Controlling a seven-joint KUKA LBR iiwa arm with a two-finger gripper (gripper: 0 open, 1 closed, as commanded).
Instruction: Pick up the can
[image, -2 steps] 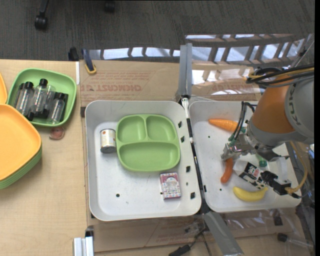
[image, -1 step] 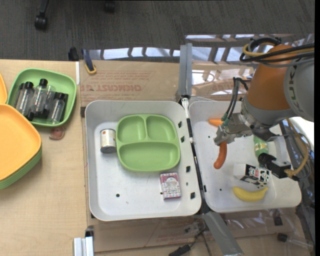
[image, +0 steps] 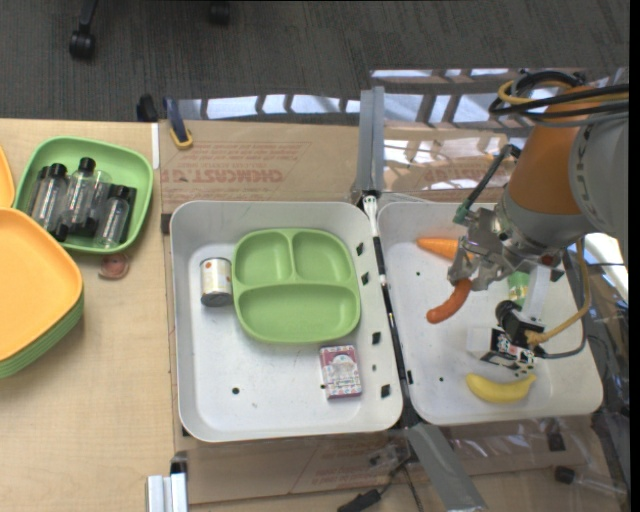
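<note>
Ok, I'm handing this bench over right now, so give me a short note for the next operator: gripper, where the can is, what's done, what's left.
Gripper: over the right bin, near the orange sausage-shaped toy; finger state unclear.
Can: lying in the left bin, just left of the green divided plate, apart from the gripper.
Done: nothing visible; can not picked.
Left: cross to the left bin, grasp the can, lift.

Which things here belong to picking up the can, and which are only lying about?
For the job:
can
gripper

Lying about:
green divided plate
small pink box
banana
carrot
sausage
green tray of bottles
</note>
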